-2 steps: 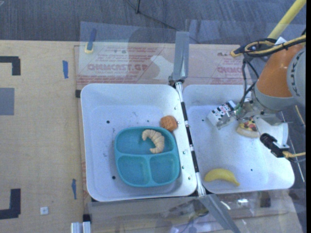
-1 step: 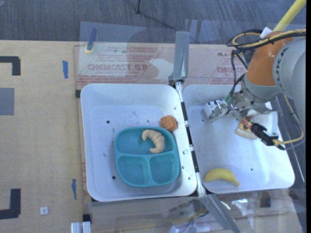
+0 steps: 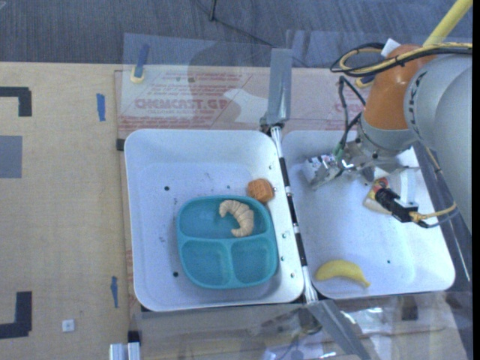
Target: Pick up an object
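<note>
The wooden bench [image 3: 60, 223] carries two shallow white bins side by side, the left bin [image 3: 150, 201] and the right bin [image 3: 427, 268], set toward its right end. Black tape marks [image 3: 19, 100] and small blue tape strips [image 3: 100, 106] lie near its left edge. A clear sheet [image 3: 195, 96], perhaps plastic, lies at the back edge.

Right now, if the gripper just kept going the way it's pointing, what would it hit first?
The gripper points toward the view's left, low over the right bin. Straight on, it would likely first meet the divider wall between the bins, then the orange pastry beyond. Depth is hard to judge.
</note>
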Controlling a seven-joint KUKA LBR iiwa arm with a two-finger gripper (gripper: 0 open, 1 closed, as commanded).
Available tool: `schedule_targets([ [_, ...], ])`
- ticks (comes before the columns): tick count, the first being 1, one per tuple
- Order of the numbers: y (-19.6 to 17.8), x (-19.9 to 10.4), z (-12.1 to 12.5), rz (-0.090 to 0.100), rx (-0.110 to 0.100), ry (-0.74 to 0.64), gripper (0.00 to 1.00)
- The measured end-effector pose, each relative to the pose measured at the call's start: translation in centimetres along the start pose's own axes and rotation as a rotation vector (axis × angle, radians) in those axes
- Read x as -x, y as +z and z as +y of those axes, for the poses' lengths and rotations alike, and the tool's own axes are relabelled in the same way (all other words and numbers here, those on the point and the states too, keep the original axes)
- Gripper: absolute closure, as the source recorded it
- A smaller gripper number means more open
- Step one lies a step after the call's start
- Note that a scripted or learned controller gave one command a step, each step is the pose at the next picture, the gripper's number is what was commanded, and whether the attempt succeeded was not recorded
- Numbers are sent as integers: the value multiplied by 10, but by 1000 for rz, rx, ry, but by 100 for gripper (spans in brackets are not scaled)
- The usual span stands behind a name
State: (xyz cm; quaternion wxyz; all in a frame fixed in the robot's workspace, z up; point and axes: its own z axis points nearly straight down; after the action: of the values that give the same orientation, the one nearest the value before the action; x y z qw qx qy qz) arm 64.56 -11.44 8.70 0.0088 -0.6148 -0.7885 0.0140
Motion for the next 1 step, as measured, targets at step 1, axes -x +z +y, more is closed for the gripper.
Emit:
schedule_targets([
  [1, -1, -1, 9, 14, -23, 83, 0],
])
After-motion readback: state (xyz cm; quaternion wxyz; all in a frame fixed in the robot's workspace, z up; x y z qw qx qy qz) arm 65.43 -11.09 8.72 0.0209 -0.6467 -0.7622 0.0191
